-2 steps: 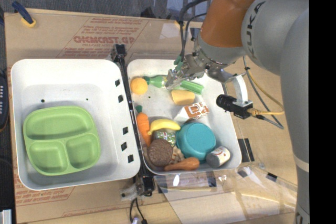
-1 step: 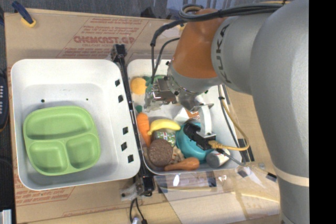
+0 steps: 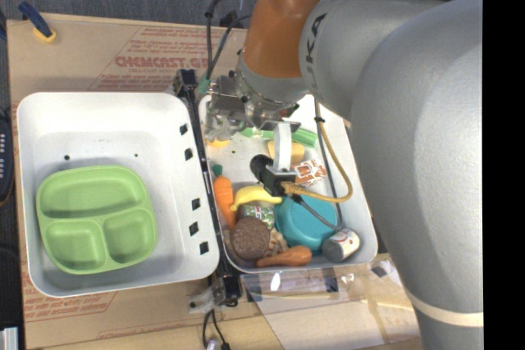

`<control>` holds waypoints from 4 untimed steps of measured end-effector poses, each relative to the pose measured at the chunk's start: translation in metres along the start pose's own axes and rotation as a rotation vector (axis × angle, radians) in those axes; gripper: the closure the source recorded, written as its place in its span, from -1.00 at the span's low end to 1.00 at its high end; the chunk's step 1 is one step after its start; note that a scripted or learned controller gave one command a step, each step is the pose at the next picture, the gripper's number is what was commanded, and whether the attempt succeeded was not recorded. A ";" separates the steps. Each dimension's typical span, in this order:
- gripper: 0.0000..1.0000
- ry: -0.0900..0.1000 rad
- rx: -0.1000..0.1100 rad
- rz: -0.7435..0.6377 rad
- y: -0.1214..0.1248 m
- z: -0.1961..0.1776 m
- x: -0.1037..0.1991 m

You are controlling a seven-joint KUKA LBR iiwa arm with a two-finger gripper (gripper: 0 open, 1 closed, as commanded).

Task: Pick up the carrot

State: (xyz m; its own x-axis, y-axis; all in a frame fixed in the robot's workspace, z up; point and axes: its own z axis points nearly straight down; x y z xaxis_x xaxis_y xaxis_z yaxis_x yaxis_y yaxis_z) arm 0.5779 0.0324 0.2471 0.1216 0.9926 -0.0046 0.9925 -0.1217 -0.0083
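- Gripper (image 3: pixel 238 112) hangs over the far-left corner of the right bin (image 3: pixel 358 213); its metal parts blur together under the orange band, so whether it is spread or closed I cannot tell.
- Arm (image 3: pixel 394 94), smooth grey and bulky, covers the right bin's far edge and most of its right side, and is cut off at the picture's right and bottom.
- Carrot (image 3: pixel 223 194), small, orange and tapered, lies along the right bin's left wall about midway down, apart from the gripper, with a yellow banana (image 3: pixel 256 196) just beside it.
- Near that bin's near edge sit a round brown ridged disc (image 3: pixel 250 238), a long orange-brown piece (image 3: pixel 285 257) of unclear kind, a teal bowl (image 3: pixel 305 221) partly hidden by cables, and a small grey can (image 3: pixel 340 244) on its side.
- Several small items below the wrist are too cluttered to name.
- Left bin (image 3: pixel 98 115), smooth white plastic with rounded corners, holds a light green divided plate (image 3: pixel 95 217) with three compartments in its near-left part.
- Cardboard (image 3: pixel 148 53) with red print lies under both bins.
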 end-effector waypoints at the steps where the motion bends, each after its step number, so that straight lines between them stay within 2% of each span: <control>1: 1.00 0.002 0.007 0.139 -0.030 0.029 0.078; 2: 1.00 0.001 0.006 0.098 -0.014 0.057 0.016; 3: 1.00 0.000 0.002 0.306 -0.015 0.029 0.078; 4: 1.00 -0.001 0.008 0.508 -0.009 0.057 0.021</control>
State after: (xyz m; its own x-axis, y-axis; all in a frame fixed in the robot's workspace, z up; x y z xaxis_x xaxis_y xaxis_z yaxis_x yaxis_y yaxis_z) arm 0.5711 0.0545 0.1904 0.5888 0.8082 -0.0106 0.8081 -0.5889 -0.0124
